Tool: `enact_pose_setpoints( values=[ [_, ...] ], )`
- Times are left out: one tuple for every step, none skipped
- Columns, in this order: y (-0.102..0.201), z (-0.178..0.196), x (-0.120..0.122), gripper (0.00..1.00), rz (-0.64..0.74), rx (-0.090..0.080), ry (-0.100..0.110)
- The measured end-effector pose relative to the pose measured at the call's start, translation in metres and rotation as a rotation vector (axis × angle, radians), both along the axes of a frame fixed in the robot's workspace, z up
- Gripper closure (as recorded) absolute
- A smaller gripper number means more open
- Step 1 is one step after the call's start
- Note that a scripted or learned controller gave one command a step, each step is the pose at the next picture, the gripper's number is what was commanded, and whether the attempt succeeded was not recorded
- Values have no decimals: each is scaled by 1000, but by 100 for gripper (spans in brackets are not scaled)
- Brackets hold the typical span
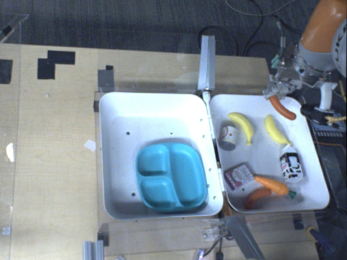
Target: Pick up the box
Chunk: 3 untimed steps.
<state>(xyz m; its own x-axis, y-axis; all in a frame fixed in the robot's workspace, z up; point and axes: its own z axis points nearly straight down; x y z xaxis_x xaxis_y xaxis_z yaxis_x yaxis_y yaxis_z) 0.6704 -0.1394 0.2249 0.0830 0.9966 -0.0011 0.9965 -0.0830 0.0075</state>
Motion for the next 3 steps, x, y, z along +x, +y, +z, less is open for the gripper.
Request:
enact_pose_setpoints(
  values=[
    [63, 182, -34, 100, 45, 0, -1],
    [56, 151, -38, 100, -23, 1, 2],
    [49, 213, -1, 100, 6, 0, -1]
  ],
)
